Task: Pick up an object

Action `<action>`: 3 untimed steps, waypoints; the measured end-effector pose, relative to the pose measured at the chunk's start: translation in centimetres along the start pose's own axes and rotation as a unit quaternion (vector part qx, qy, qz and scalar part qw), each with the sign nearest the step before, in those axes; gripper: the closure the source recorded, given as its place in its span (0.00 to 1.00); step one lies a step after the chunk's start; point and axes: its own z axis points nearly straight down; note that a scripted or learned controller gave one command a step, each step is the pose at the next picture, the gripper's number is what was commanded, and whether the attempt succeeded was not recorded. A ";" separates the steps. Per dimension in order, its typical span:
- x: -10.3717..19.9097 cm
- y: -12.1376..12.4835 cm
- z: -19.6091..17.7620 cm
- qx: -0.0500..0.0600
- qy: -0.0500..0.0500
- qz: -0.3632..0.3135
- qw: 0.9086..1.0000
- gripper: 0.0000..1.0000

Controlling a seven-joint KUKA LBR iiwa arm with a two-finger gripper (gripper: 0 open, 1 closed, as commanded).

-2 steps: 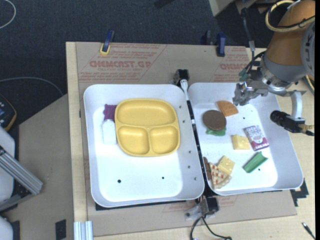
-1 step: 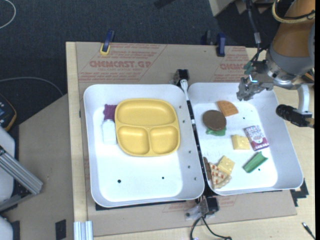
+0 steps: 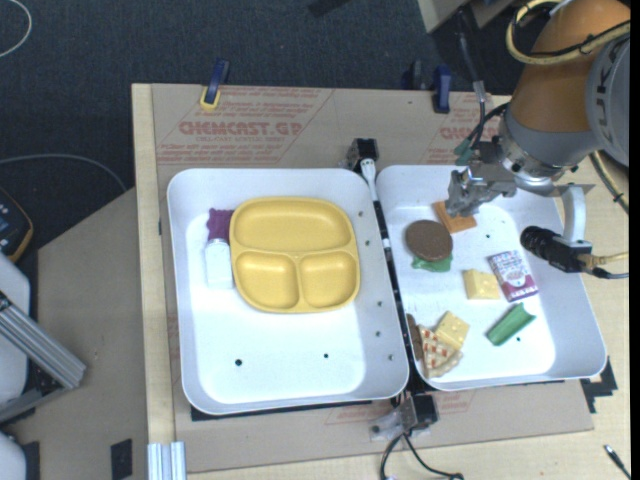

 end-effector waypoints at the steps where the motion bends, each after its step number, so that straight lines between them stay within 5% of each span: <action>1: 5.3 -1.2 0.8 0.000 0.000 0.000 1.000 1.00; 2: 11.0 -1.8 -1.1 -0.004 0.000 -0.001 1.000 1.00; 3: 11.8 -3.0 -1.3 -0.001 -0.001 0.001 1.000 1.00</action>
